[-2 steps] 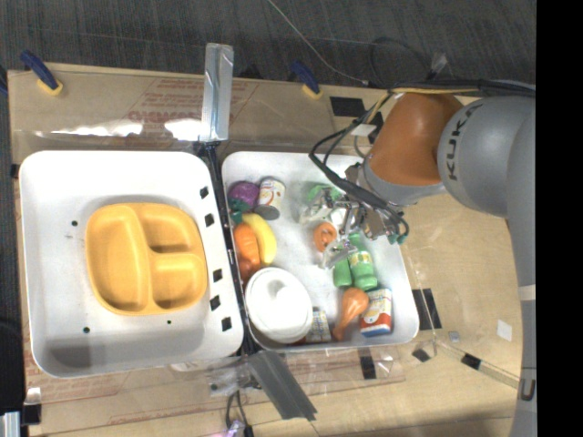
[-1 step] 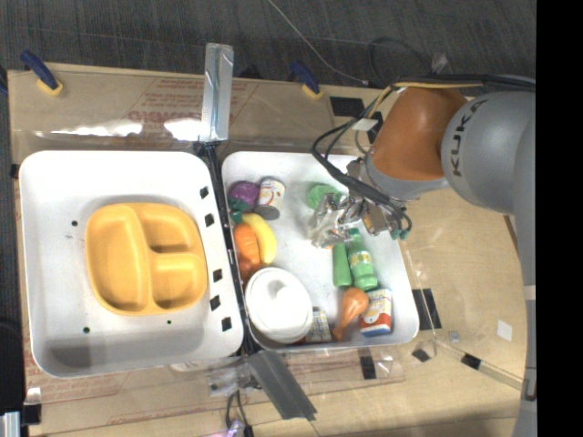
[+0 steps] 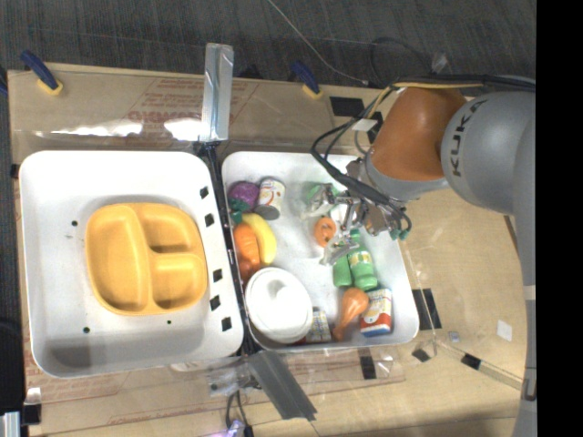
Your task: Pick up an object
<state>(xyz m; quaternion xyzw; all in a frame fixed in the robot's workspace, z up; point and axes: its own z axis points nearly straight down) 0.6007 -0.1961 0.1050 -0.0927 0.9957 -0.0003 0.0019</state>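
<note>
The grey KUKA arm (image 3: 483, 148) reached in from the right, its orange band (image 3: 410, 139) above the wrist hanging over the upper right corner of the right-hand shallow white bin (image 3: 301, 167). Below the band the two-finger gripper (image 3: 344, 237) pointed down into that bin, among the toys. Whether it was closed or released could not be told (the metal parts blur into the clutter), and nothing could be seen gripped.

A small round orange toy (image 3: 324, 231) lay just beside the gripper on its left, and a green plastic bottle (image 3: 362, 269) lay just below it. Further along the bin's right side sat an orange carrot-shaped toy (image 3: 351, 308) and a small can with a red label (image 3: 378, 312). On the bin's left side lay a yellow banana (image 3: 264, 237) and a white round bowl (image 3: 278, 303).

The left-hand white bin (image 3: 55, 244) bore a yellow divided plastic tray (image 3: 146, 255).
</note>
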